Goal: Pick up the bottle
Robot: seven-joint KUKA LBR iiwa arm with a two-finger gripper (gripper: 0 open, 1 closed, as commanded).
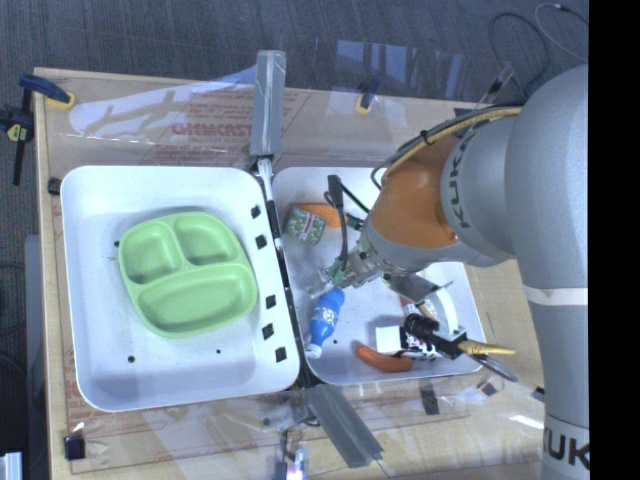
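plainly, the approach step is judged to be in hand, with no lift begun: the arm [440, 203] is reached in over the right bin [340, 370], and the hand [352, 266] is set low at the upper end of the bottle [327, 315], just beside it or touching it; which of the two cannot be told. the bottle is seen lying on its side on the floor of the right bin, close to the wall shared with the left bin [90, 298], with its blue label turned up and its white cap pointed toward the near edge. whether the hand is released or clenched cannot be told, since it is covered by the wrist, and no grasp on the bottle can be claimed. a green-labelled can [305, 225] is seen beyond the bottle and a red sausage-shaped thing [385, 358] near its cap; a green plate [187, 273] is held by the left bin. for the next move, the hand would need to be centred across the bottle's body and closed firmly before any lift, as a round thing lying flat is likely to be rolled aside.
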